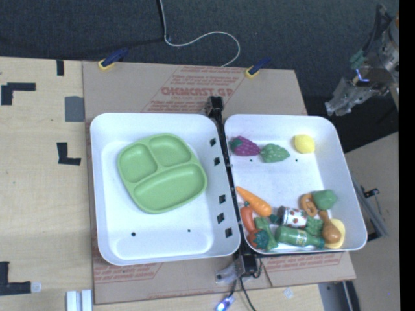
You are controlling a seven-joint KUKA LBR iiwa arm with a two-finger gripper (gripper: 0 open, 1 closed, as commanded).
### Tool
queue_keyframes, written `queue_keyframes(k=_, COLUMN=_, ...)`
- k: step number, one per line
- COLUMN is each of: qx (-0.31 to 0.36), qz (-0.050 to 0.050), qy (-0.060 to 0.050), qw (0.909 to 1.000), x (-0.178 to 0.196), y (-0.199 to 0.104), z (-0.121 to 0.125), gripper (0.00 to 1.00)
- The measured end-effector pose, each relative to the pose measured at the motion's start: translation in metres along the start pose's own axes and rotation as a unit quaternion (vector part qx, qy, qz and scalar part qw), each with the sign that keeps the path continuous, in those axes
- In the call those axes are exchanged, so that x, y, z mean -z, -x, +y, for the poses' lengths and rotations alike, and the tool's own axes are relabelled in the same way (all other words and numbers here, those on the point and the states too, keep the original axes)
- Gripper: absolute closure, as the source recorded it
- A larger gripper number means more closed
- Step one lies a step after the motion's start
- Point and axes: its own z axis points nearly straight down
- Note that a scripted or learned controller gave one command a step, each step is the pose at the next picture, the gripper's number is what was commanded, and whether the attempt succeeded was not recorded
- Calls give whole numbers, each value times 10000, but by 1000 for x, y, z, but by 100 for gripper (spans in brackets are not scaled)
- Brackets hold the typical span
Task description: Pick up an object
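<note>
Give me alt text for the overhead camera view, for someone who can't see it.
A robot gripper hangs beyond the upper right corner of two white bins: the left bin holds a green divided plate, and the right bin holds toy food, including a yellow lemon, purple grapes and an orange carrot.

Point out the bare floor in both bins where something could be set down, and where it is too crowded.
Left bin: a strip along the near wall, below the green divided plate. Right bin: the middle, between the purple grapes, green toy and yellow lemon at the far wall and the carrot. Its near edge is crowded with piled toy food.
</note>
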Motion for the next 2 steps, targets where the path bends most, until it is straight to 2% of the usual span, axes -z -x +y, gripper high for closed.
queue_keyframes(k=2, qx=6, qz=-8, qy=-2, qw=10000, x=19, y=0, z=1, gripper=100)
